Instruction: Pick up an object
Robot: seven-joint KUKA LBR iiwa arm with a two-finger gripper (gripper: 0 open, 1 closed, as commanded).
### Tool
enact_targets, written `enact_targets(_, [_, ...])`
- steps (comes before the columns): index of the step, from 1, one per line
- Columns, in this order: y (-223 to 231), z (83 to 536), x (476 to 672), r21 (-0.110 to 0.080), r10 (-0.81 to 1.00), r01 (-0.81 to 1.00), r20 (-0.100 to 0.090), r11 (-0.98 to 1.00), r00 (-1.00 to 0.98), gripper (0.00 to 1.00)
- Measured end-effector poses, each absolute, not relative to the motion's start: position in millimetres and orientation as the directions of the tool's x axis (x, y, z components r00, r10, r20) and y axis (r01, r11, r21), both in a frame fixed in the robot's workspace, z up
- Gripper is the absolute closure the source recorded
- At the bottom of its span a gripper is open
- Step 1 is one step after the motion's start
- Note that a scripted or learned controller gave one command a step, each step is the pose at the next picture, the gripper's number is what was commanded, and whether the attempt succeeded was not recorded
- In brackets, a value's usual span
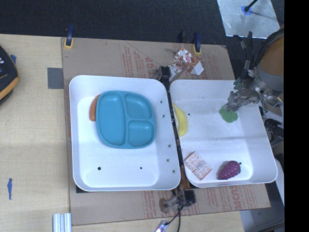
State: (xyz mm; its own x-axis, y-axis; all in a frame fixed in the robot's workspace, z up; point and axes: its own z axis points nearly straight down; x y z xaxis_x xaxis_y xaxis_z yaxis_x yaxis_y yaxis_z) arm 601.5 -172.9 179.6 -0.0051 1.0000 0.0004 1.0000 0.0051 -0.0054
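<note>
So down at the near edge of the right bin point(251, 144) there was a purple grape-looking thing point(229, 170) and a little printed packet point(197, 166) just beside it, both sitting loose and well apart from the arm. My guess is they'd simply been scattered there as candidates, since nothing was lined up.

A bit further back, a yellow item point(181, 120) was tucked against the divider between the bins, half hidden by the rim, which would've made it an awkward grab. The left bin point(82, 144) mostly held a blue sectioned tray point(126, 119) lying flat, with something orange point(92, 108) poking out from under its left side.

Furthest back on the right, the gripper point(235, 105) was down in the bin, right on top of a small green object point(229, 114). That looked like the target. Whether the claw was apart, together or actually clamped on it, I honestly couldn't tell, too small and cluttered. The green piece seemed to be resting on the bin floor, so I'd call the pick not done yet.
</note>
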Motion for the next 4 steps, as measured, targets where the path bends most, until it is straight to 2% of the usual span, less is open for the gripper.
enact_targets(1, [-172.9, 179.5, 601.5, -0.006, 1.000, 1.000, 0.000, 0.005, -0.005, 0.00])
enact_targets(2, [-173.6, 190.0, 601.7, -0.007, 1.000, 1.000, 0.000, 0.006, -0.006, 1.00])
enact_targets(3, [-173.6, 189.9, 601.6, -0.007, 1.000, 1.000, 0.000, 0.007, -0.007, 0.00])
enact_targets(4, [-174.4, 200.4, 601.8, -0.008, 1.000, 1.000, 0.000, 0.008, -0.008, 1.00])
